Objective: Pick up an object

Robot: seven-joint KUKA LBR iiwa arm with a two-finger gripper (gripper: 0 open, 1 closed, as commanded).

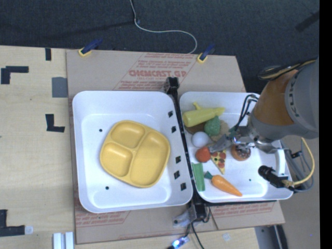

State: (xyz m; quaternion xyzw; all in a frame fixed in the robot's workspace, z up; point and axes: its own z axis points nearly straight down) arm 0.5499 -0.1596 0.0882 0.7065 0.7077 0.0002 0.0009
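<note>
Arm [290, 105] comes in from the right, grey w/ orange band, wrist low over the right bin [259, 188]. Gripper [226, 141] sits amid the toy food near the bin's middle; whether the fingers are wide, narrow or on anything, can't tell — too small & blurred against the clutter.

Right bin contents: yellow corn-like piece [203, 115] at upper left, green broccoli [212, 125] just below it, white ball [199, 138] to the left, red tomato [203, 154] under that. Pizza slice [220, 161] lies just below the gripper, close to it. Brown donut-like piece [240, 152] just right of the gripper. Green stick [198, 176] along the left wall, orange carrot [225, 185] near the bottom, tilted, its green top touching or nearly touching the stick.

Left bin [88, 191] holds a yellow divided plate [135, 153], three compartments, lying flat near the middle.

Both bins side by side, touching, on a cardboard sheet [155, 71] over the surface [31, 154]. White cable [155, 27] loops across the dark area above.
</note>
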